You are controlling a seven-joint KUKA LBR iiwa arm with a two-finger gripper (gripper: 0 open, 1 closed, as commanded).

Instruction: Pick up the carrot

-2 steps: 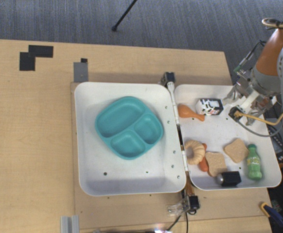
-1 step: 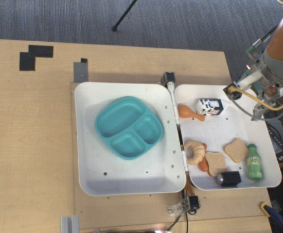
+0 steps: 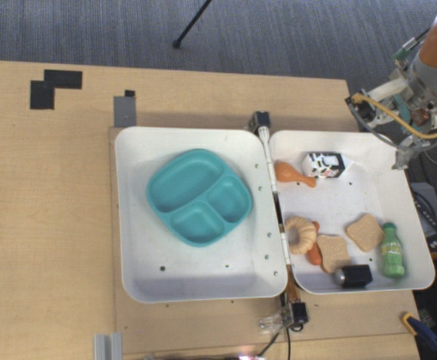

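The carrot (image 3: pixel 314 252) lies wedged between doughnut (image 3: pixel 302 234) and bread (image 3: pixel 333 250), while the gripper (image 3: pixel 402 152), grip unreadable, hovers over the right bin's (image 3: pixel 369 190) far edge.

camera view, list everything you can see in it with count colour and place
divided plate: 1, teal, middle of left bin
drumstick: 1, orange-brown, right bin, upper left
cow-pattern item: 1, black and white, right bin, top
donut: 1, tan, right bin, left side
carrot: 1, orange, partly under the donut
bread slices: 2, tan, right bin, lower middle
bottle: 1, green, right bin, lower right
dark grey item: 1, right bin, bottom edge
arm: 1, grey and orange, upper right, above the right bin's corner
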